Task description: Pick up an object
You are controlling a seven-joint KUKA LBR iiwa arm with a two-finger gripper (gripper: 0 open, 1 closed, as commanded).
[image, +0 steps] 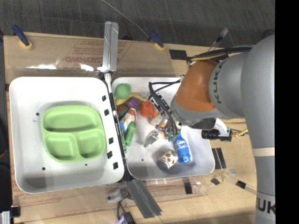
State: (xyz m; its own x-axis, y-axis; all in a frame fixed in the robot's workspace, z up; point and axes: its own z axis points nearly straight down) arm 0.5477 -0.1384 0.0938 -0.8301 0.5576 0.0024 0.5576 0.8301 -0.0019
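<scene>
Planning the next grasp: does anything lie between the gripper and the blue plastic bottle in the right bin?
Nothing visible does. The gripper hangs over the bin floor just left of the blue plastic bottle, with bare white floor between them.

Pretty clearly a robotics lab bench, not anybody's kitchen: a big grey KUKA arm [243, 87] with an orange band reaches in from the right over two shallow white bins [18, 125] sitting side by side on a cardboard-covered bench [140, 50]. The cardboard is held down with blue clamps [22, 36] at the far edge, and loose black cables [163, 85] run along the arm. The left bin holds a green divided tray [73, 133] and the right one is a jumble of toy-like test objects [135, 111].
</scene>
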